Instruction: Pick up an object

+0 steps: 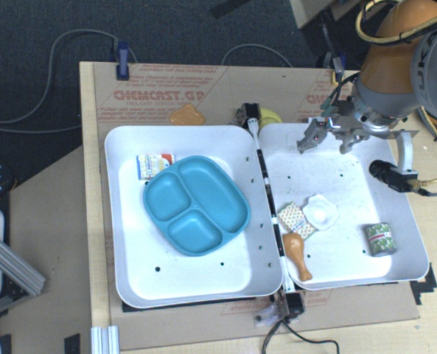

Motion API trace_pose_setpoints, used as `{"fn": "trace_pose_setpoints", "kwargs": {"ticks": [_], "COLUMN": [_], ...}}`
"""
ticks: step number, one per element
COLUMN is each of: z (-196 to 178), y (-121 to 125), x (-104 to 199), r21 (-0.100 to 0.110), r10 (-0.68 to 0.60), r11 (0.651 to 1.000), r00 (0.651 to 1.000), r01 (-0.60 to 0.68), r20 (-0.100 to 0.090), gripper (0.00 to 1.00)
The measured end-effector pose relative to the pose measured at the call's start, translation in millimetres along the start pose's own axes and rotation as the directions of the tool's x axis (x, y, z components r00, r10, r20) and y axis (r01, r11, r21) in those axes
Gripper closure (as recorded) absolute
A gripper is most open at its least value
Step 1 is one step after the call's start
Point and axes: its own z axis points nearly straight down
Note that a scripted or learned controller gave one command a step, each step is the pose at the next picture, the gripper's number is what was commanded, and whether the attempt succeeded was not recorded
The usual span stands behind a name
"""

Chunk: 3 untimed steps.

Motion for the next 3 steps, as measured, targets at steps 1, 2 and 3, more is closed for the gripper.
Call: {"fn": "trace_pose_setpoints", "kwargs": {"ticks": [1,2,3], "z": [51.4,84.8,83.8], "y": [32.4,-59.2,11.2], "x": [-85.4,-112.4,-115.3], "r21": [0.000,0.009,-0.007], "r10": [0.007,0.008,-0.003], "r11": [1.000,1.000,1.000], "r00": [1.000,1.000,1.000], "r01": [-0.007,-0.008,0.003], "r20": [0.005,-0.001,0.003], "gripper": [0.00,0.00,0.00]}}
